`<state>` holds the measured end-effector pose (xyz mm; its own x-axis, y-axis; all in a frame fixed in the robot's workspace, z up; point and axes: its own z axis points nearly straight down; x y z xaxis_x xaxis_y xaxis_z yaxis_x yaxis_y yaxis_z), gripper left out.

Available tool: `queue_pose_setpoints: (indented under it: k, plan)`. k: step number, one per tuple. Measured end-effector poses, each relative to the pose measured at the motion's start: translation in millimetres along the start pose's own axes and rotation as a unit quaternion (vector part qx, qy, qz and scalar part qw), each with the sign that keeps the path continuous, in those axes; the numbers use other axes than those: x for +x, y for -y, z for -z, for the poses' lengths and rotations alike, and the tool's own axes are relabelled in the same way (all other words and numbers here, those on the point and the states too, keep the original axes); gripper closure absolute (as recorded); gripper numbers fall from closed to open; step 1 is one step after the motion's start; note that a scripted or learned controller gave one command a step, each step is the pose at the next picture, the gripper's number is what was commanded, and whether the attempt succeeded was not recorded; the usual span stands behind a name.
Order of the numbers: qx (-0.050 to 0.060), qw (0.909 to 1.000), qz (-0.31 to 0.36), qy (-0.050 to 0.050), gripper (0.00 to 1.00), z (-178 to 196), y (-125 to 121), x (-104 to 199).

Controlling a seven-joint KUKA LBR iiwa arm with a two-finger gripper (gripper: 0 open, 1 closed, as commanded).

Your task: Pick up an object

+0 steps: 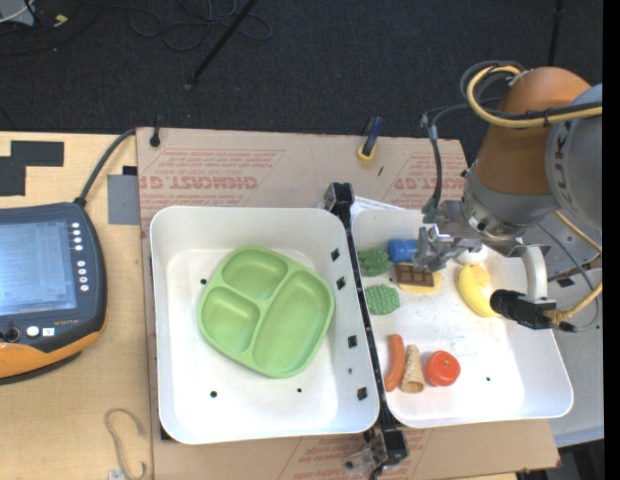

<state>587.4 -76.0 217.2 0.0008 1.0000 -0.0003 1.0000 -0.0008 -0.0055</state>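
Note:
The right bin (546, 392) holds several small objects. My gripper (427, 260) reaches down into the bin's back left part, right above a brown bar (417, 279) that lies on a thin yellow piece. A blue block (401, 250) sits just left of the gripper. Right of it lies a yellow banana (475, 290). Two green pieces (373, 261) (383, 299) rest near the bin's left wall. Toward the front lie an orange carrot (394, 361), a tan cone (413, 369) and a red tomato (443, 368).
The left bin (175, 368) holds a green divided plate (267, 311). A black divider (352, 298) runs between the bins. A black attachment on cables (520, 308) hangs over the right bin's right side. A control tablet (40, 278) lies at the far left.

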Motion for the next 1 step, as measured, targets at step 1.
queue_pose_setpoints:
  k: [1]
  plan:
    - [-0.002, 1.0, 0.001, 0.0, 1.0, 19.3, -7.9, 6.8]
